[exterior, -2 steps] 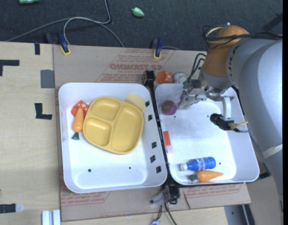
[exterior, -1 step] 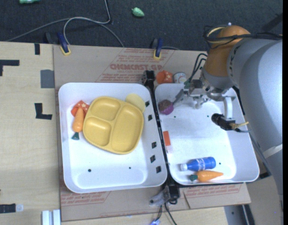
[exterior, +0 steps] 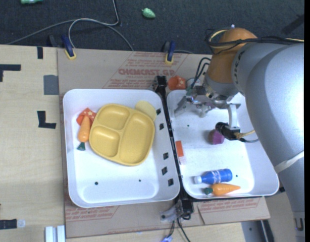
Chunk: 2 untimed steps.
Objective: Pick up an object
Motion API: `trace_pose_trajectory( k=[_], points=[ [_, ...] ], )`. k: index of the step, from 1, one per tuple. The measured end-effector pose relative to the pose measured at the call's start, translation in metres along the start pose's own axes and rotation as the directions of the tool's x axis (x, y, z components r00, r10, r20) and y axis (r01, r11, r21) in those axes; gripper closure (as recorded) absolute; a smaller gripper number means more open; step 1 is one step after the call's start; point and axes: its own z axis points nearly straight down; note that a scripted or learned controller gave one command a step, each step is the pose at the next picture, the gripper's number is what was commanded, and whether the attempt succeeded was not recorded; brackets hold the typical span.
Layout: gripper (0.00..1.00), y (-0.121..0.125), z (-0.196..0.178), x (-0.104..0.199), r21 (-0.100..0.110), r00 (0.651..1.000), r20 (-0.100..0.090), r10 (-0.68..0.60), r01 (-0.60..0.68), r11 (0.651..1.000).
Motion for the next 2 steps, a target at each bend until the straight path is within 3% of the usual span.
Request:
trace_pose_trajectory(
  k=[1, 2],
  points=[
    [0.00, -0.049, -0.001, -0.056, -0.002, 1.000, 0.001, 0.001, -0.001, 1.000],
    [0.00, -0.065, -0.087, -0.116, 0.000, 1.000, 0.000, 0.002, -0.002, 1.000]
  ],
)
